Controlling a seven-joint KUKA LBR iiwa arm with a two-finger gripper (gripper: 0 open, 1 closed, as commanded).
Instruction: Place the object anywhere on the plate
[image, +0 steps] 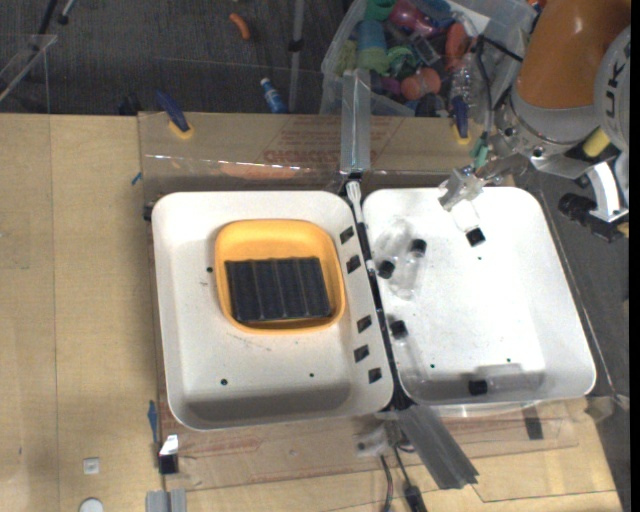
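Camera view: black ridged object (277, 290) sits on the orange plate (232, 243) in the left bin (180, 300), well left of the pincer (463, 187), which hovers over the right bin's (520, 310) far edge; its grip I cannot tell.

Two shallow white bins are set side by side on a wooden bench (60, 300), the left bin (185, 350) and the right bin (520, 330) being parted by a metal divider (352, 130) fitted with small black clips. Behind the bench, a clear container of bright toys (410, 45) is seen against dark carpet, and blue clamps (178, 122) are fixed along the back edge.
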